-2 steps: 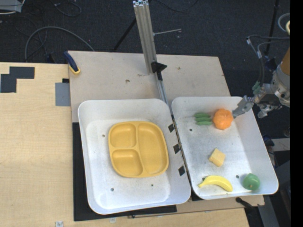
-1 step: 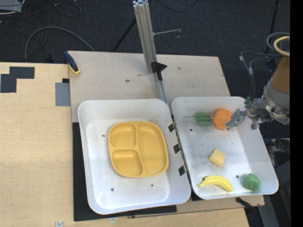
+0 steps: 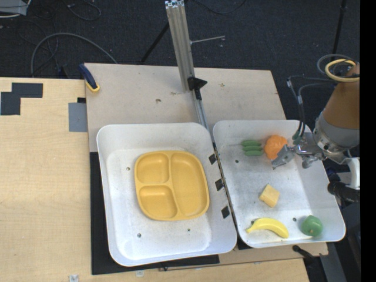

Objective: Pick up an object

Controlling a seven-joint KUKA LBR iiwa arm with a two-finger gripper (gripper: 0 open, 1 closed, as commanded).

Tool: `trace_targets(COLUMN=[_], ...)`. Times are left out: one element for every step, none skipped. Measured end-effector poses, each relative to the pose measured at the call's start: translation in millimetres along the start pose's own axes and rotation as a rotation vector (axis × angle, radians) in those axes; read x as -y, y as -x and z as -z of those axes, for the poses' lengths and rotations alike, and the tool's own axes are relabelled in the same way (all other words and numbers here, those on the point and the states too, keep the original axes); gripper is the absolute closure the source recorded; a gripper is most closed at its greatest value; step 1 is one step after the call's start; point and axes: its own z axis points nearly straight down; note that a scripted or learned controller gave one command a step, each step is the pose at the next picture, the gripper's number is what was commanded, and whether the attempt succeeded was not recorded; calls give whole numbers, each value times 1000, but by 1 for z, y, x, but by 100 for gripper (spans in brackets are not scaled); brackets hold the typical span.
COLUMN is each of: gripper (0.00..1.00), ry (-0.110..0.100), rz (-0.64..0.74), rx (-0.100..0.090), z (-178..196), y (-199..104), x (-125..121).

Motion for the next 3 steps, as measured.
trace_targets(gripper=[0,100,100], ry=[3,2,6], rz=[-1,-2,-3], rx=[1,1,2], z=[-44,-34,14], y=[3,4,9], x=[-6,-5,4])
